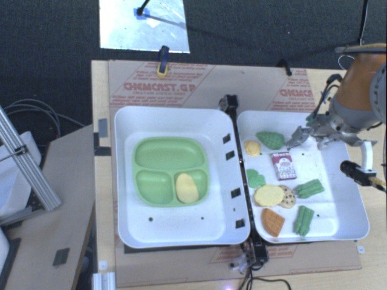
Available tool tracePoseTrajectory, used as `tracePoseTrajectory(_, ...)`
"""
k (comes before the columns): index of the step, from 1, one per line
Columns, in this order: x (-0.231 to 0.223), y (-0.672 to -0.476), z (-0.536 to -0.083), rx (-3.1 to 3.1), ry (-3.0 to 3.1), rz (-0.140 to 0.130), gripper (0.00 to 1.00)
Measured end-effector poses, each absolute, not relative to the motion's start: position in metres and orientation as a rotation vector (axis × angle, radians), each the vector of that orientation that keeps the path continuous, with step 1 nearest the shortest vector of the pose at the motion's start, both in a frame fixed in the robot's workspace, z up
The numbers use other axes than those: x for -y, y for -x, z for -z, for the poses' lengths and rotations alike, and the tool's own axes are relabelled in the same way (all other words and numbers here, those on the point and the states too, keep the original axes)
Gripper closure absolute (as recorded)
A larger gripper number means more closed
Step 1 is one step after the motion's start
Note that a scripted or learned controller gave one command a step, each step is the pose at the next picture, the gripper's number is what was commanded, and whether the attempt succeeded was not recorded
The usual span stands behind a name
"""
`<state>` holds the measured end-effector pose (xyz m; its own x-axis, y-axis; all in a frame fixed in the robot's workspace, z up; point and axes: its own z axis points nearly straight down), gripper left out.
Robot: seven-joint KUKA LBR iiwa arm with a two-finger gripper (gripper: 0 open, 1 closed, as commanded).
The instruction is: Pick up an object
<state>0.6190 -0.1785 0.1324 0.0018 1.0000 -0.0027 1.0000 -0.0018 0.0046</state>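
I am viewing the worktop [199,77] from above. The arm is reaching in from the right, and the tool [297,139] is hovering over the upper part of the right bin [354,222], just beside a dark green leafy piece [270,140]. I cannot tell from this angle whether the tool is open or closed; nothing is visibly held.

The nearest candidates are lying directly below and left of the tool: the leafy piece and a small red packet [283,166]. In my judgement, a good pick is calling for a straight descent centred on one item, keeping clear of the bin wall and of neighbours, since the pieces are crowding together lower down.

Count, right bin: one leafy piece, one red packet, one small yellow piece [252,148], one small green piece [256,178], one yellow disc [268,195], one cookie [288,197], two green pods [309,188], one orange waffle [272,222]. Left bin [130,222]: one green divided plate [170,156] carrying one yellow lump [187,188].
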Motion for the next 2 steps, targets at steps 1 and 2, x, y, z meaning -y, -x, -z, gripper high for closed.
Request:
tracePoseTrajectory(1, 0.1522, -0.6714, -0.0834, -2.228, -2.210, -0.007, 0.00)
tracePoseTrajectory(2, 0.1544, -0.6693, -0.0853, -2.225, -2.214, -0.002, 0.00)
